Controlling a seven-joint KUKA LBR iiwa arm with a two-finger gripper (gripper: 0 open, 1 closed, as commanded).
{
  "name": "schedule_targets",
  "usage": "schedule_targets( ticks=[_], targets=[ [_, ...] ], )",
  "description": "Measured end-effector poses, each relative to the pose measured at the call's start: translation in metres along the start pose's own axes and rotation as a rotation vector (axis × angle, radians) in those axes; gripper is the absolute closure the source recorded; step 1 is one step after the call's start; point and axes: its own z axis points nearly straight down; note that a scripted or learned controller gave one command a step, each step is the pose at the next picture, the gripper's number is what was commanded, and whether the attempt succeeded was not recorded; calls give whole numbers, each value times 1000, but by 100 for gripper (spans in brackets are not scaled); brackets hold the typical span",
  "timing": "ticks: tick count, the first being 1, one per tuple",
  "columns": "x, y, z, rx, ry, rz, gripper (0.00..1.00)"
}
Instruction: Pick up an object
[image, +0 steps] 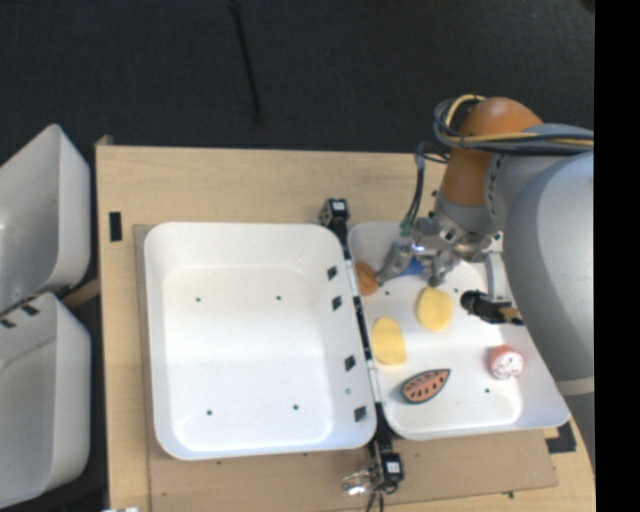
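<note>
My gripper (415, 266) hangs over the far part of the right bin (540, 405), open, with nothing between its fingers. An orange piece (366, 279) lies just left of the left fingertip, against the bin's left wall. A yellow lump (435, 309) sits just below the right fingertip. Nearer the front lie a second yellow lump (389, 341), a brown oval with a dark pattern (426, 385) and a small red and white ball (506, 363).
The left bin (160, 290) stands beside the right one, and the wall between them runs close to the orange piece. The grey arm (545, 250) covers the right bin's far right side.
</note>
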Motion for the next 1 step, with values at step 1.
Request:
schedule_targets(
  ticks=[1],
  targets=[
    [-5, 2, 1, 8, 8, 2, 0]
  ],
)
